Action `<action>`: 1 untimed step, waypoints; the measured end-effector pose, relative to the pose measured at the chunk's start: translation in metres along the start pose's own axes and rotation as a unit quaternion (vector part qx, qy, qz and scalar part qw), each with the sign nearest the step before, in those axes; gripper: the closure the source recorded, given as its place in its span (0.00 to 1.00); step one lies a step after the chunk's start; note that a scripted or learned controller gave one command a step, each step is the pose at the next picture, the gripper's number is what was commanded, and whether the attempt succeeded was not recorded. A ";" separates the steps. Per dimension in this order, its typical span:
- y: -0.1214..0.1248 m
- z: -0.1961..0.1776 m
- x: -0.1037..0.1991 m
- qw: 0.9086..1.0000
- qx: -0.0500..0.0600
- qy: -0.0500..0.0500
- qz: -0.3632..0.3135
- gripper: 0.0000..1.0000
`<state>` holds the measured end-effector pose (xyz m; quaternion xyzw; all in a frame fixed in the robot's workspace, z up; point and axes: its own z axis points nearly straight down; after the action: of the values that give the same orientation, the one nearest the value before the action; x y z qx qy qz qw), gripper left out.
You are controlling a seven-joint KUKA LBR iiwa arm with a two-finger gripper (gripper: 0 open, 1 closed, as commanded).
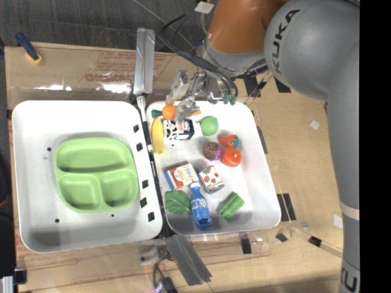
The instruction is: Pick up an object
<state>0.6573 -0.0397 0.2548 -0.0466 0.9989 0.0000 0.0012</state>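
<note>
Looking down on the bench, two white bins are sitting side by side. The left bin (24,163) is carrying a green tray (96,174) with three compartments, lying flat near its middle.

The right bin (266,182) is holding all the small items. Along its left wall a banana (157,135) is lying lengthwise, and just above it an orange (168,111) is sitting at the bin's top left corner. Right beside the banana a cow-print carton (179,129) is resting, black and white. To its right a green apple (209,126) is sitting, and below that a dark ball (211,149), with a strawberry (228,141) and a tomato (231,157) just beside it.

Lower down, a juice box (182,175) and a strawberry carton (211,179) are lying next to each other. Along the near edge a leafy green (177,201), a blue bottle (199,207) and a green pepper (231,205) are lined up, the bottle between the two greens.

The arm (311,47) is reaching in from the right, orange band up top. The gripper (186,107) is hanging over the bin's top left corner, right by the orange and the cow-print carton. How far the claw is parted, I cannot tell, and nothing is visibly caught in it.
</note>
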 end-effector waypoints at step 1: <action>0.001 -0.012 -0.001 1.000 0.001 -0.002 -0.002 1.00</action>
<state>0.6584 -0.0390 0.2667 -0.0483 0.9988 -0.0007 0.0032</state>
